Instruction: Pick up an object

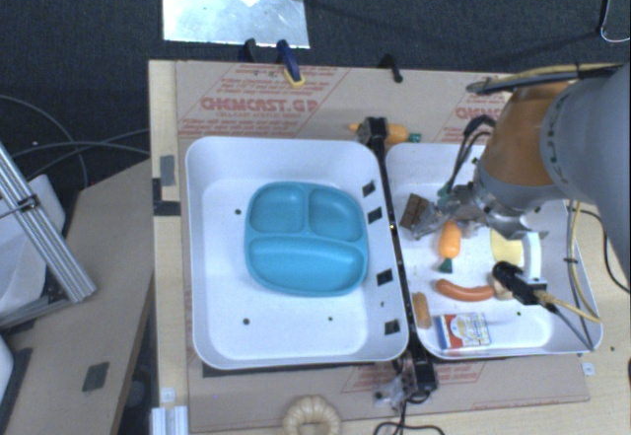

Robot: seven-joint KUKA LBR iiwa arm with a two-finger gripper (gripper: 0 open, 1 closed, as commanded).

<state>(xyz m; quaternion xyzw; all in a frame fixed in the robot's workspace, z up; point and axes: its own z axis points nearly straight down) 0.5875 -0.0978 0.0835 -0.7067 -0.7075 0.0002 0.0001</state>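
Observation:
My gripper (418,214) hangs low over the left part of the right bin (562,339), close to the divider between the bins. An orange carrot-like piece (450,242) lies just to its right and a little nearer the front. A red sausage (463,290) lies in front of that. A yellow piece (507,249) rests partly under the wrist. A small tan roll (422,309) and a red, white and blue packet (463,330) sit at the bin's front. Nothing is visibly held.
The left bin (212,255) holds a blue divided plate (306,237). An orange thing (396,134) sits on the cardboard behind the bins. The grey arm (552,147) covers the right bin's back right part. A tan ring (314,415) lies at the bench's front.

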